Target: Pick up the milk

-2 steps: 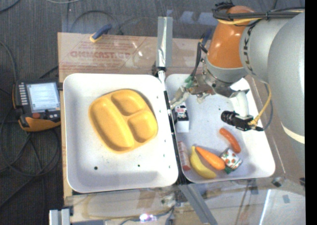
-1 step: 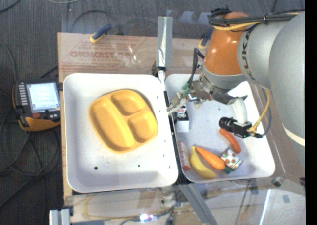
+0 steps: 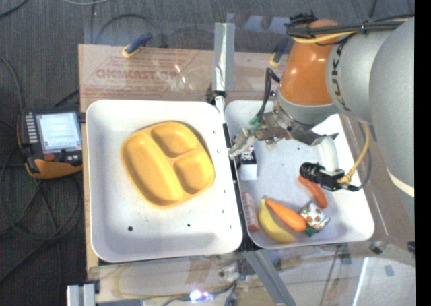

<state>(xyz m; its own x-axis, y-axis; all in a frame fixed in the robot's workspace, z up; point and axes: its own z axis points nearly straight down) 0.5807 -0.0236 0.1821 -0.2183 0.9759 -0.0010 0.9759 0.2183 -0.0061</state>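
Nearest, a banana and a carrot lie touching along the right bin's front edge, with a small printed pack just beside them. Further back, the milk, a small white carton, sits against that bin's left wall. The gripper hangs just over its far end; open or closed, I cannot tell. The left bin holds a yellow plate.
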